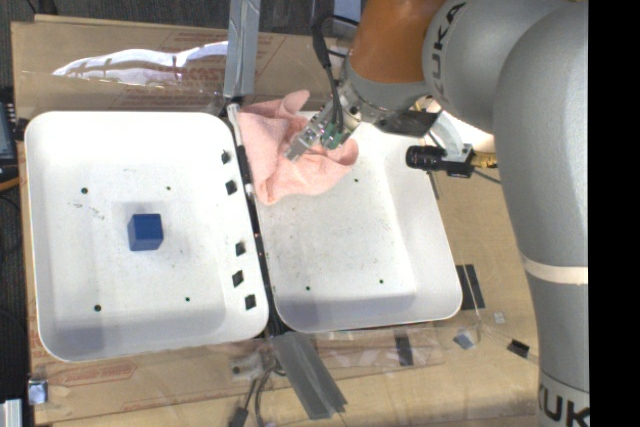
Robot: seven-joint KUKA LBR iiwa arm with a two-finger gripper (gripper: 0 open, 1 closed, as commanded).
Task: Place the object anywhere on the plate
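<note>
A small blue cube point(146, 231) sits on the floor of the left bin point(60, 315), left of its middle. A crumpled pink cloth point(285, 160) lies in the far left corner of the right bin point(400, 285), partly draped over the wall between the two bins. My gripper point(318, 137) hangs at the cloth's right part, low over it or touching it; the view does not settle which. The grey wrist with its orange band point(395, 25) rises behind it and hides the bin's far edge. The cube is far to the left of the gripper.
The arm's thick grey links point(540, 165) cover the right side of the view. A black cable fitting point(440, 158) sticks out near the right bin's right wall. Grey tape strips point(240, 40) and clear plastic point(130, 65) lie on the cardboard behind the bins.
</note>
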